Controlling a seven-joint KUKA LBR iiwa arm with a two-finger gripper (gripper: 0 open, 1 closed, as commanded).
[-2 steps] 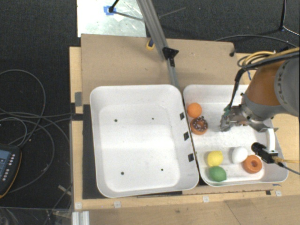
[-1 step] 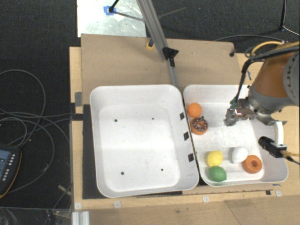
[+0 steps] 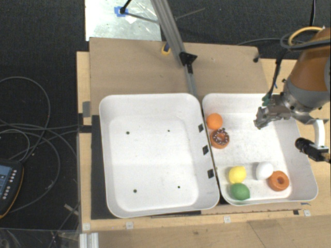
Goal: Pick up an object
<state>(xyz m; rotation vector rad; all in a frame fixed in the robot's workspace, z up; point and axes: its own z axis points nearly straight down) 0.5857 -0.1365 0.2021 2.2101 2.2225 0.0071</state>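
The right bin holds several small objects. An orange ball lies near its left wall, with a brown sprinkled doughnut just below it. Toward the front sit a yellow ball, a green ball, a white ball and an orange ring. My gripper hangs over the bin's upper right part, well to the right of the orange ball, with nothing visible between its fingers.
The left bin lies beside the right one, joined by black clips along the shared wall. A grey pole slants in from the top. Cables lie on the dark floor at the left.
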